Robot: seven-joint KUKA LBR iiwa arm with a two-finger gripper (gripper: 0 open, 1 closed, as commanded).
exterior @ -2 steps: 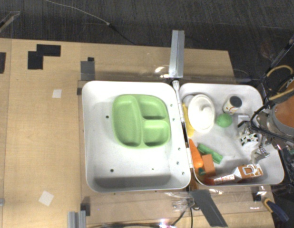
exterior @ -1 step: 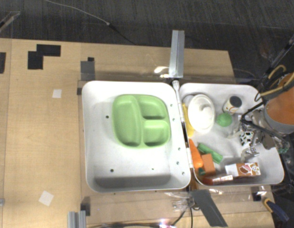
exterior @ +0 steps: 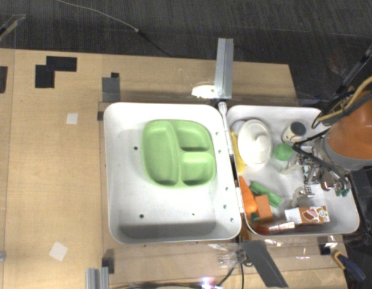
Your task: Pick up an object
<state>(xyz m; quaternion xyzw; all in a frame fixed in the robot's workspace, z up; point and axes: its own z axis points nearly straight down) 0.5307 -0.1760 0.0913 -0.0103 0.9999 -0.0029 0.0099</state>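
I'm hovering my pincer [exterior: 307, 182] over the right bin [exterior: 348, 224]; its grip state I cannot tell. The small brown carton [exterior: 307, 215] is lying just nearside of me, long axis running left-right.

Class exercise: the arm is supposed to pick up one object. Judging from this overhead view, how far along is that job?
Done: the gripper is over the right bin, among its clutter. In hand: nothing visibly lifted; the white bowl and small carton lie in the bin. Left: grasp and lift.
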